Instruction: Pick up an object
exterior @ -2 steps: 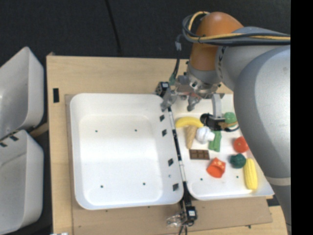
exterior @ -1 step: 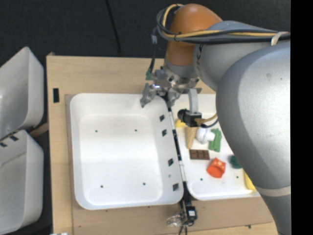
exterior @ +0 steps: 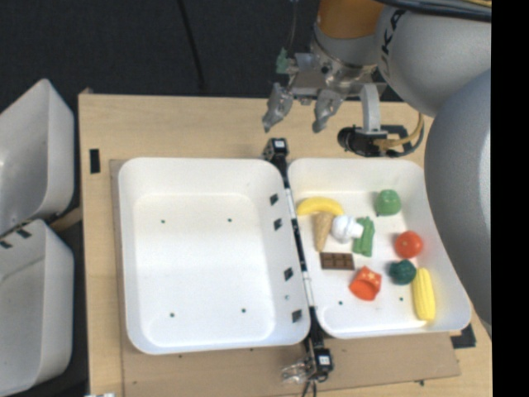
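Note:
My gripper (exterior: 299, 114) hangs high above the back edge of the bench, over the divider between the two bins, open with nothing between its fingers. The right bin (exterior: 331, 317) holds the toys: a yellow banana (exterior: 319, 207), an ice-cream cone (exterior: 322, 231) with a white scoop (exterior: 342, 227), a green piece (exterior: 364, 239), a green pepper (exterior: 387, 202), a red tomato (exterior: 407, 243), a brown chocolate bar (exterior: 336, 261), a red-orange piece (exterior: 365, 284), a dark green piece (exterior: 402, 271) and a yellow corn cob (exterior: 423, 294).
The left bin (exterior: 198, 255) lies beside the right one, joined by a black-clipped divider (exterior: 293, 238). White casings (exterior: 29, 222) stand off the bench at the left. The grey arm looms over the right bin's right side.

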